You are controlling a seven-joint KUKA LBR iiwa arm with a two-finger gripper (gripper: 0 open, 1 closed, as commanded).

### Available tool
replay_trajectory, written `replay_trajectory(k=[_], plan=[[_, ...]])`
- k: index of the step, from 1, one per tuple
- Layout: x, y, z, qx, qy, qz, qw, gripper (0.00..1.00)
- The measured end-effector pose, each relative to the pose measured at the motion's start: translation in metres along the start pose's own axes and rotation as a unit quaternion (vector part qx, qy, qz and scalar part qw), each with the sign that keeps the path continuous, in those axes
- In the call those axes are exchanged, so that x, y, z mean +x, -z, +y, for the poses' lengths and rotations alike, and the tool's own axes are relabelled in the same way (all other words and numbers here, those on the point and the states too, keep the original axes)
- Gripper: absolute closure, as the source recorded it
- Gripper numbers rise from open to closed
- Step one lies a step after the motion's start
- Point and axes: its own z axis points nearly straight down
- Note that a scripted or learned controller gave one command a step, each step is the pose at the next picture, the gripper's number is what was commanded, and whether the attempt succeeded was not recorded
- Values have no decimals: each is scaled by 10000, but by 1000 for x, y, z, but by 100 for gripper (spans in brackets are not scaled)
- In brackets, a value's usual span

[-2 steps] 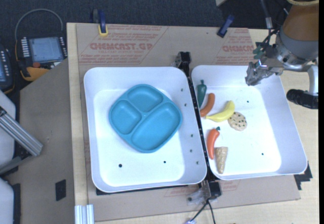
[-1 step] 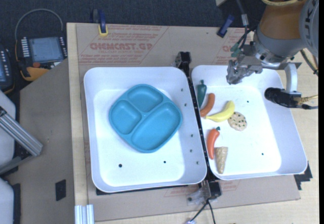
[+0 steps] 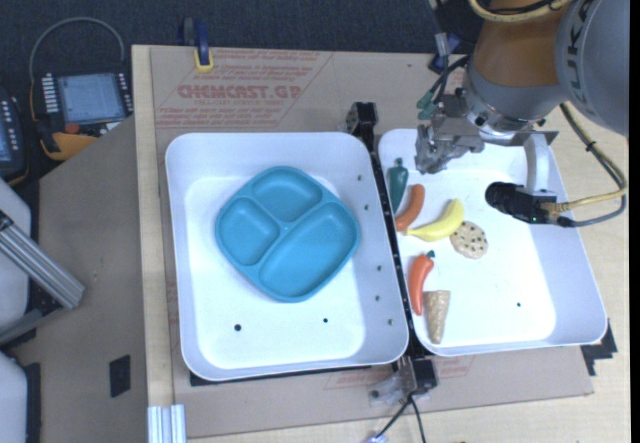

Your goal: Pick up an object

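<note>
One green pepper (image 3: 398, 178) lies just beside the end effector (image 3: 431, 161).

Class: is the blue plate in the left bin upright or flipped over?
Upright: the blue plate shows three sunken compartments facing up.

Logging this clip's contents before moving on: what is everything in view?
shallow white plastic bins: two, white, left and right, side by side on brown cardboard sheet
blue three-compartment plastic plate: one, blue, middle of left bin
small green pepper-shaped toy: one, green, right bin's far-left edge
orange chilli-shaped toys: two, orange, right bin's left side
yellow toy banana: one, yellow, right bin, between them
speckled round cookie: one, tan, beside banana
beige cone: one, beige, right bin's near-left corner
handheld screen unit: one, dark, off-bench left
robot arm: one, grey and orange, above right bin's far end
</note>
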Motion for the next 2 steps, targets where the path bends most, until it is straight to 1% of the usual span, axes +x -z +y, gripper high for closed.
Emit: replay_trajectory(k=[1,2], plan=[[50,4,-9,-2,-4,-4,10000,100],[94,-9,-14,9,-6,-7,10000,100]])
